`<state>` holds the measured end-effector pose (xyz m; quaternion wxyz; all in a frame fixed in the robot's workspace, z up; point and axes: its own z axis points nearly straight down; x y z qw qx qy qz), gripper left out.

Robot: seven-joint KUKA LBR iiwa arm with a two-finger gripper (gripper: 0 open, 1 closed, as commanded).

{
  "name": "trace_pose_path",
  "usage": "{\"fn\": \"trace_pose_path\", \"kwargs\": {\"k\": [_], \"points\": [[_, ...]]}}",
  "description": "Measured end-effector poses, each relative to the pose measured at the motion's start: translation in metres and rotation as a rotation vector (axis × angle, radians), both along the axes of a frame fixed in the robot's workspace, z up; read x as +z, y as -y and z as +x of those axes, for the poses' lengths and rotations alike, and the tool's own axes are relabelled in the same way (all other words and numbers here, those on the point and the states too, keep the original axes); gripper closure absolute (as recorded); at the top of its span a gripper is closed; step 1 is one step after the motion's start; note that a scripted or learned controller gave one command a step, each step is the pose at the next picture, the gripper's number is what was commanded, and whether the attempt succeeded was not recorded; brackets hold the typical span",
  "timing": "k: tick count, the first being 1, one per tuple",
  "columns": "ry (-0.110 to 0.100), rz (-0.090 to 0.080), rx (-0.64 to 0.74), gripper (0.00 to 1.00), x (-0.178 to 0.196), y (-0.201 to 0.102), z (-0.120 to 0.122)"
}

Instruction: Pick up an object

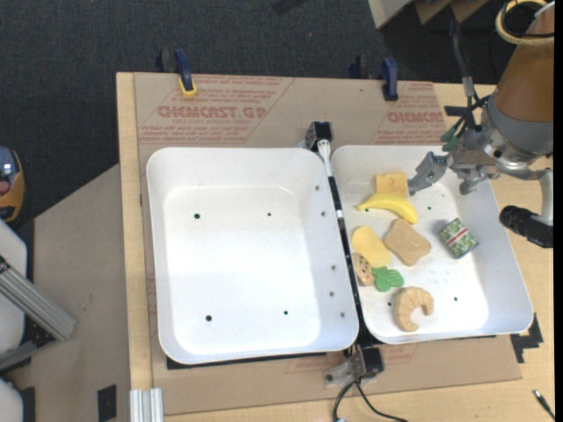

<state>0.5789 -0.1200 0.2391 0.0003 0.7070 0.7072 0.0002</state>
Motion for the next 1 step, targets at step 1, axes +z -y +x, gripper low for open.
{"fn": "trace_pose_path", "kwargs": {"k": [1], "points": [[-0.013,0.002,-0.004,0.0,-0.1392,0.0312,0.0011]]}}
